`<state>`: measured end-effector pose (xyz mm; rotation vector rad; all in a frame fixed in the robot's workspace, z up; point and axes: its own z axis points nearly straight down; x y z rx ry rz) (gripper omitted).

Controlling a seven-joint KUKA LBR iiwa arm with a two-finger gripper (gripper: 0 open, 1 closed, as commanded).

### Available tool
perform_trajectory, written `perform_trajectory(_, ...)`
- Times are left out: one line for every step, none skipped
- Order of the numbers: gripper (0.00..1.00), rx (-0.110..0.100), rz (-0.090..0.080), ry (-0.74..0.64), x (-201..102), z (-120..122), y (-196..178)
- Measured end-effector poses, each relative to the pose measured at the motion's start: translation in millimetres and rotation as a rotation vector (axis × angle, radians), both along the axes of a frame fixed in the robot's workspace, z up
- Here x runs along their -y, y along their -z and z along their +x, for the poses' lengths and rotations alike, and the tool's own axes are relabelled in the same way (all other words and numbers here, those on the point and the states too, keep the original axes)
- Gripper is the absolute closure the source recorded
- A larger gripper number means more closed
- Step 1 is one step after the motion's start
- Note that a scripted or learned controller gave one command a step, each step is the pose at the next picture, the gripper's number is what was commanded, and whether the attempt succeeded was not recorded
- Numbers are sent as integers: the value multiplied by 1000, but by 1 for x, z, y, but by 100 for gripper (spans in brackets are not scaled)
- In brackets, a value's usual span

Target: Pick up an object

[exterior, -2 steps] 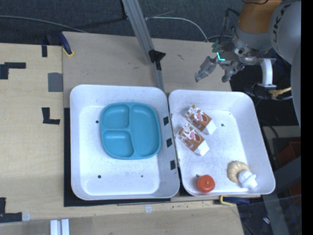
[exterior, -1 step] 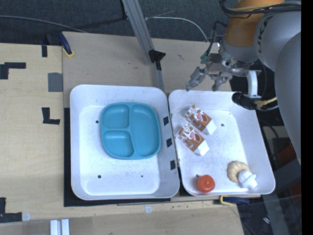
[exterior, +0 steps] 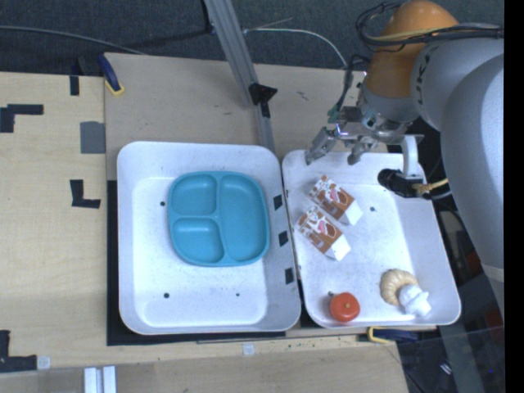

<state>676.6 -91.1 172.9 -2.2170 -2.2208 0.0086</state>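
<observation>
Where the wooden bench (exterior: 188, 105) lies, two white bins (exterior: 139, 244) sit side by side.

At the frame's upper right, the bulky grey arm (exterior: 471, 121) wore an orange band (exterior: 407, 43) and thin black cables (exterior: 385, 19).

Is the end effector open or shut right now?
Open: the end effector has its fingers spread apart above the right bin's far edge, nothing between them.
</observation>
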Motion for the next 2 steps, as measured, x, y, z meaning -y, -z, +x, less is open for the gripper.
perform_trajectory(0, 0, 0, 0, 1, 1, 45)
perform_trajectory(100, 5, 0, -2, 1, 2, 31)
